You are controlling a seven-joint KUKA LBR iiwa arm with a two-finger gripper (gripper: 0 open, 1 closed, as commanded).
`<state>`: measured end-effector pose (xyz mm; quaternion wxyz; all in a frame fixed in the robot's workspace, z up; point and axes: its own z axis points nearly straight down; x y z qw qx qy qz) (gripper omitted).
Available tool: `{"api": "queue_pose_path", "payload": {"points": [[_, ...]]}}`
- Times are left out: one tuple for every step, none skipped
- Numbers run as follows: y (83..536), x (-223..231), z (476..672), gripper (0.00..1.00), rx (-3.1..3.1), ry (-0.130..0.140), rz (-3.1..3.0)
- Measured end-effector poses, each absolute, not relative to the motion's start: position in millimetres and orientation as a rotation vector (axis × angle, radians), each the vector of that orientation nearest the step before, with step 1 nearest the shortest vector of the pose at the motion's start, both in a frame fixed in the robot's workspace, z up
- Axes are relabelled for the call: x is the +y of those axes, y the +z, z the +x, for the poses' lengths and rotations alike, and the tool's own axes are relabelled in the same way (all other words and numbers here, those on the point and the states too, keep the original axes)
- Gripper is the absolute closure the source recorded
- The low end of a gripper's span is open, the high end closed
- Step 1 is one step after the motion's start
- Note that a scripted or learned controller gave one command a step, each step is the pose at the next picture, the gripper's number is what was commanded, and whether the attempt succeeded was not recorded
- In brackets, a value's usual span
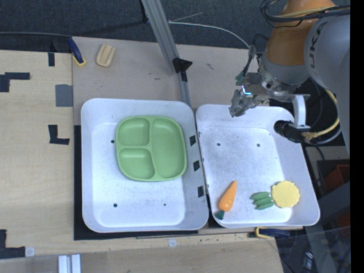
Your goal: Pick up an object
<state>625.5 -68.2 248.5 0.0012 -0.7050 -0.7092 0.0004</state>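
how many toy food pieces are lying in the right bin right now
2. An orange carrot lies near the right bin's front edge, left of centre. A yellow pineapple with green leaves lies in its front right corner. Nothing seems hidden.

You are looking at a robotics lab: taped worktop [34,152], two white bins [91,169], aluminium camera post [162,27] at 12 o'clock, toy test objects.

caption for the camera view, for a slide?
Gripper above right bin's far edge; carrot and pineapple at its near end, green plate in left bin.
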Motion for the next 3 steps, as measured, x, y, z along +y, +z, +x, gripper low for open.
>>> {"api": "queue_pose_path", "payload": {"points": [[253, -13, 625.7, 1.00, -2.228, -0.001, -2.212], [254, 42, 625.7, 1.00, -2.228, 0.000, -2.212], [230, 91, 621.6, 1.00, -2.225, 0.005, -2.212]]}}
